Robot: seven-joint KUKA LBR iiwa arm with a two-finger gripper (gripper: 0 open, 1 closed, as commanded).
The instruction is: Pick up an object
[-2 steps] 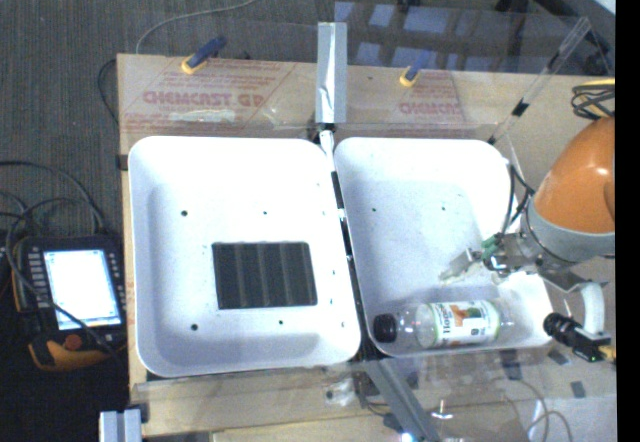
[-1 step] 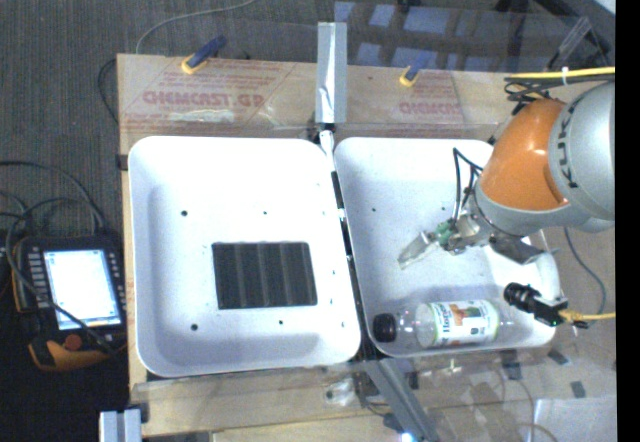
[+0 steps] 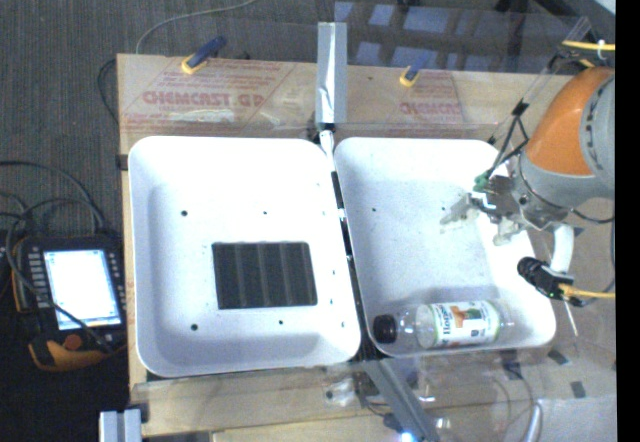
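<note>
— bottle (image 3: 440,324), where do you see it?
— lying on its side along the near edge of the right bin (image 3: 400,180).
— and your gripper (image 3: 478,205)?
— near that bin's right wall, well apart from it; i can't tell its grip.

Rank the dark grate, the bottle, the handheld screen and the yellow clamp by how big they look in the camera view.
Largest to smallest:
1. Dark grate
2. Handheld screen and bottle, too close in apparent size to rank
3. Yellow clamp

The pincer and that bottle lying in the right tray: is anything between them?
No. In the camera view, bare white tray floor separates the pincer from the bottle.
</note>
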